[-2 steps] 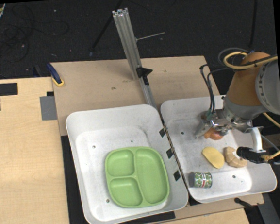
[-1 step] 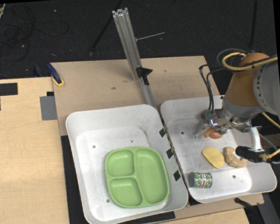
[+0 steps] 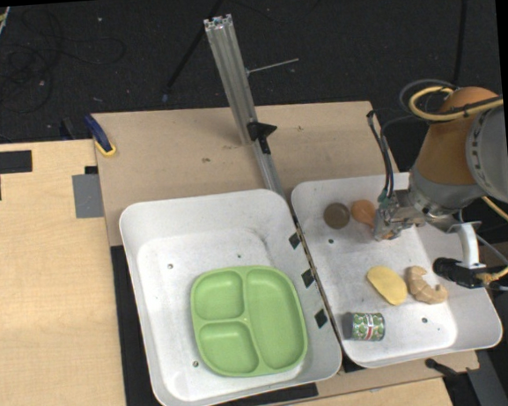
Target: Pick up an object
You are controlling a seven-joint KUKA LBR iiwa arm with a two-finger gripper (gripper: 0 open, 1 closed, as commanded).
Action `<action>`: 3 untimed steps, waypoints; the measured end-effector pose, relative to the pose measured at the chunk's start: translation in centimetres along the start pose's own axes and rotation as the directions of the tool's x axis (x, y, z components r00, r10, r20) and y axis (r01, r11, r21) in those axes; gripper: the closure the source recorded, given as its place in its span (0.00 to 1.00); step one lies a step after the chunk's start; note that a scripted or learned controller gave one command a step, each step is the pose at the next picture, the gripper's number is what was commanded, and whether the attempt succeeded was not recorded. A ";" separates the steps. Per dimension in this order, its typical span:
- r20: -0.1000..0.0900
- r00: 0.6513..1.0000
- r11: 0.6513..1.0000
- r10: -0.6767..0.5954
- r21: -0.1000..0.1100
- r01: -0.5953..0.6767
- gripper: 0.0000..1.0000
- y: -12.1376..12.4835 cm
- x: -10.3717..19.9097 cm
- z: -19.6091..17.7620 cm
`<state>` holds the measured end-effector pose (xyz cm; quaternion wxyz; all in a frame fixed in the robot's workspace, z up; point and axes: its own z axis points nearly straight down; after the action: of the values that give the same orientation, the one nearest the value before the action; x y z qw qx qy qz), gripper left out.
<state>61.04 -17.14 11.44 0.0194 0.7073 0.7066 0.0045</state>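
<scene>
Here the claw [image 3: 386, 222] hangs right of centre, just beside a small round orange fruit-like object [image 3: 363, 211] in the right white bin [image 3: 477, 333]; its state cannot be told. Probably light, smooth; grip across its middle.

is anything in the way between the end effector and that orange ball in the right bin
Nothing visible. The end effector sits low in the right bin, right beside the orange ball. The brown ball lies on the orange one's far side.
</scene>
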 end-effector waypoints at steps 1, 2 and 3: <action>-0.020 1.000 1.000 -0.002 0.029 0.003 1.00 0.9 -0.1 -6.2; -0.020 1.000 1.000 -0.003 0.030 0.003 1.00 1.1 -0.3 -11.6; -0.024 1.000 0.999 -0.006 0.036 0.007 1.00 1.6 5.6 -11.6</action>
<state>62.30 -11.29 22.95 -0.0020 0.7052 0.7090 0.0000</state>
